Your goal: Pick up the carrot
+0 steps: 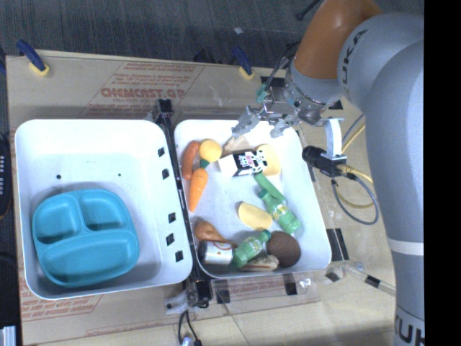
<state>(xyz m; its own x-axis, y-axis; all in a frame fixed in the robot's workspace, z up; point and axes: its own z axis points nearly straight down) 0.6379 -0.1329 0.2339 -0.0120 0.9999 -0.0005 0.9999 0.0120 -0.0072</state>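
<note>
A grey KUKA arm with an orange band (338, 20) reaches in over the far edge of the right-hand shallow white bin (311, 193), its two-finger gripper (261, 123) poised above that bin's back rim. The two metal fingers (245, 125) are spread apart with nothing between them.

The orange tapered carrot (197, 187) lies inside the right-hand bin against its near-left wall, pointing toward the front, well apart from the gripper. A second, darker orange carrot-shaped piece (189, 158) sits just behind it along the same wall, touching a small round yellow fruit (210, 151).

Toward the middle of that bin rest a black-and-white printed block beside a yellow piece (252, 162), a green plastic bottle-shaped item (276, 204) and a pale yellow oval slice (252, 214). At the bin's front crowd a brown round ball (283, 248), a small metal can (214, 254) and a green bottle (251, 246).

Left of that bin, a neighbouring white bin (43, 139) carries a blue compartment tray (85, 233).
</note>
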